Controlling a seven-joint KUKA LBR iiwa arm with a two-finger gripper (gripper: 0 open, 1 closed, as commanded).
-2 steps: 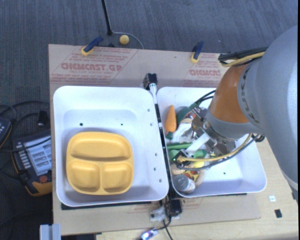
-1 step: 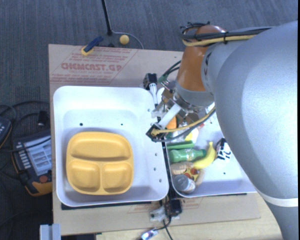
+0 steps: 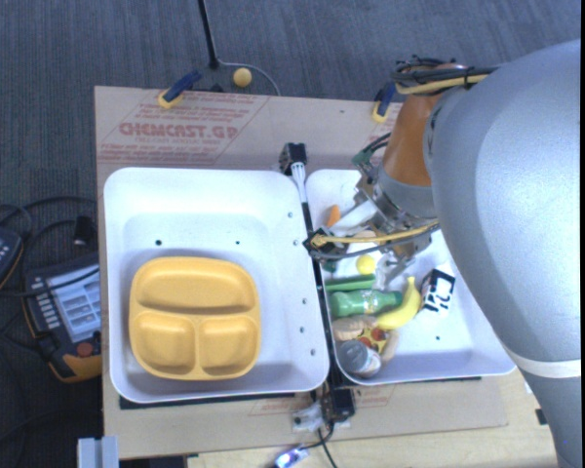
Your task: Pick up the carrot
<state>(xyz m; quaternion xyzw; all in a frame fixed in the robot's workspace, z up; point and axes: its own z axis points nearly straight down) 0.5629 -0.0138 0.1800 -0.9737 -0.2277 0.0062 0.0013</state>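
Tool (image 3: 378, 247) low in the right bin (image 3: 468, 354); grip state cannot be told. Just below it: a green bottle (image 3: 356, 303), a banana (image 3: 404, 306). Carrot (image 3: 332, 214), a small orange piece partly hidden, lies up-left, near the bin's wall. Yellow tray (image 3: 194, 314) far left.

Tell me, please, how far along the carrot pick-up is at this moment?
Done: the arm has reached over the right bin. In hand: nothing visibly; the gripper sits low among the toy food. Left: the carrot lies by the bin's left wall and remains to be gripped and lifted.
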